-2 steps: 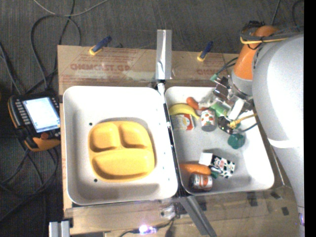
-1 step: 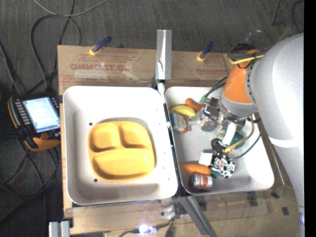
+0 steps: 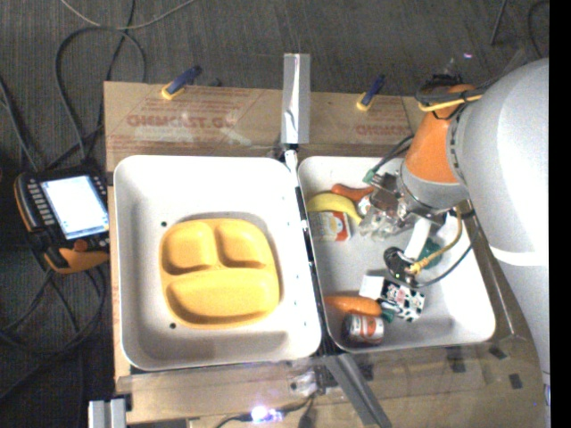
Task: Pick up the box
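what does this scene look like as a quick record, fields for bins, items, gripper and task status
left bin: holds a yellow divided tray
right bin: holds a banana, a carrot, a can, a small box with a black and white pattern
gripper: low over the right bin's upper part, beside the banana
box position: lower middle of the right bin, next to the carrot and the can
task status: box lies in the bin, not yet picked up
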Controlling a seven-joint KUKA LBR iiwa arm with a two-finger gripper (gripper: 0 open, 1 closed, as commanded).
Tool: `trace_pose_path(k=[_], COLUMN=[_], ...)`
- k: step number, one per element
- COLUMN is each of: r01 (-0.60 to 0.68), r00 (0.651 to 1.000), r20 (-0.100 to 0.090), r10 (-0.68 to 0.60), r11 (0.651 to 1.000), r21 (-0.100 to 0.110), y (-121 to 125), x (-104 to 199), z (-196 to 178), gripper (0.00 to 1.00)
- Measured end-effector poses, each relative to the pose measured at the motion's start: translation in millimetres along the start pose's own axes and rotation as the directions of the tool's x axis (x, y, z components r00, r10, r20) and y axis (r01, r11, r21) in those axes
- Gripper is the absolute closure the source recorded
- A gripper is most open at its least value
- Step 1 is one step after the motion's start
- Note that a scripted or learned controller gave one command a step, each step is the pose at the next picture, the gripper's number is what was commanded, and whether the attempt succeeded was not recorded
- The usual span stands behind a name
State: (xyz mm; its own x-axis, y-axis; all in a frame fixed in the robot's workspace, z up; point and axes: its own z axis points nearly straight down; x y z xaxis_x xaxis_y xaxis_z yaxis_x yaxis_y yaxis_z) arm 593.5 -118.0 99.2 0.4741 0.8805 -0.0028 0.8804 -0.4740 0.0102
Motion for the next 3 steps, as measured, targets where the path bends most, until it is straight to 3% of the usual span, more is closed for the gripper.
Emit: trace_pose_path(k=[1, 2, 3], r01=[0.378, 0.364, 0.23], r00=[0.926, 0.931, 0.973], r20=[0.003, 0.023, 0.018], r10=[-0.378, -0.364, -0.23], r11=[0.926, 0.931, 0.973], r21=[0.021, -0.004, -0.019], y=[34, 43, 28], x=[19, 6, 4], z=[10, 7, 6], gripper=[1.0, 0.0, 0.0])
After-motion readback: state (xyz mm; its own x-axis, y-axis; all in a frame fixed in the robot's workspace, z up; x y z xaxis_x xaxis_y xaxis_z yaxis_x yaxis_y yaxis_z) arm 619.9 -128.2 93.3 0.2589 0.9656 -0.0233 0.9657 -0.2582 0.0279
